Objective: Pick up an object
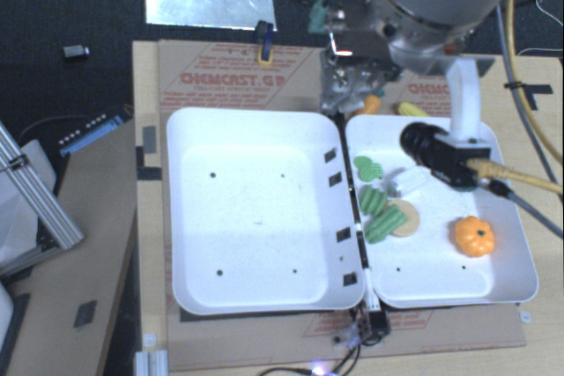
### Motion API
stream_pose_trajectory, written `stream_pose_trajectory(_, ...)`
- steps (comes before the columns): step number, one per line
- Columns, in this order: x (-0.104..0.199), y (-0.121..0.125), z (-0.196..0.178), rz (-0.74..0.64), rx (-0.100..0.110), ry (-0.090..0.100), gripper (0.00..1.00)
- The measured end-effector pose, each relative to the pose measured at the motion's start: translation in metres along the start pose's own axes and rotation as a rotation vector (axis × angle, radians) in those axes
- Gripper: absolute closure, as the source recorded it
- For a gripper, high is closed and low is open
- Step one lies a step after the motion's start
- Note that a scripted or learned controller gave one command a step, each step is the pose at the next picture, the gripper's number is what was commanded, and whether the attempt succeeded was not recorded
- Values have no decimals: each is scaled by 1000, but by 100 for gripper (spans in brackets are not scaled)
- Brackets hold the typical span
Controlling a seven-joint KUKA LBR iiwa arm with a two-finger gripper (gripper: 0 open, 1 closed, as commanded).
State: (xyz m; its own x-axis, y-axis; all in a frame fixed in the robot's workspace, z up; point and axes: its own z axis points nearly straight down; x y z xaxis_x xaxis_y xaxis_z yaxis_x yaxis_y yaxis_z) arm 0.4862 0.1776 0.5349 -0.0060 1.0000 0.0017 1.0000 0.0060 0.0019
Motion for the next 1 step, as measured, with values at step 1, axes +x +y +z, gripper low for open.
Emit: stream_pose_trajectory(1, 20, 0, 0, 1, 0, 0, 100)
